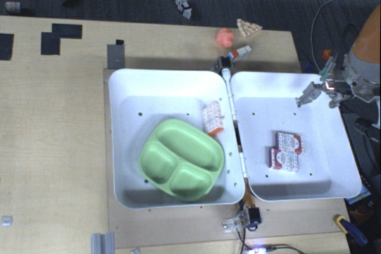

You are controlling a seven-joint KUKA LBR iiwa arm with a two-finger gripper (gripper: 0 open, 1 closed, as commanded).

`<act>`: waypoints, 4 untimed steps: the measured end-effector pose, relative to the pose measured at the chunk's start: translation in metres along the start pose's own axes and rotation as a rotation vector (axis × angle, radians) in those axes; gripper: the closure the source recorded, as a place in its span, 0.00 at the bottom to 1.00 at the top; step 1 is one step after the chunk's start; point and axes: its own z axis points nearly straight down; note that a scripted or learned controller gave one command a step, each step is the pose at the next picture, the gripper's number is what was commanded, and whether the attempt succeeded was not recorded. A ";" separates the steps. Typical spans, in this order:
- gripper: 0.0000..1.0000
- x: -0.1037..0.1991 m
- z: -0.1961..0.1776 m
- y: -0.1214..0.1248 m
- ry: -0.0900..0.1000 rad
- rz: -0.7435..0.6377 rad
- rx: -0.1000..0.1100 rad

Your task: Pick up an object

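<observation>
A green divided plate [181, 157] lies tilted in the left bin [122, 128]. Beside it, near the bin's right wall, rests a small red and white packet [212, 118]. A red and white carton pack [286, 151] lies flat in the right bin [339, 181]. My gripper [320, 97] hangs over the far right corner of the right bin, up and to the right of the carton pack and well apart from it. Its fingers stand open with nothing between them.
On the bench behind the bins lie a pink ball [225, 37], a toy pizza slice [249, 27] and a small marker [238, 53]. The ridge [233, 122] where the bins meet runs between them. Cables lie at the front edge [247, 223].
</observation>
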 end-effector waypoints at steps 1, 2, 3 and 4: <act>0.00 0.016 0.097 -0.037 -0.003 0.001 -0.006; 1.00 0.017 0.088 -0.037 -0.002 0.001 -0.007; 0.00 0.017 0.088 -0.037 -0.002 0.000 -0.007; 0.00 0.031 0.106 -0.097 -0.003 0.002 -0.007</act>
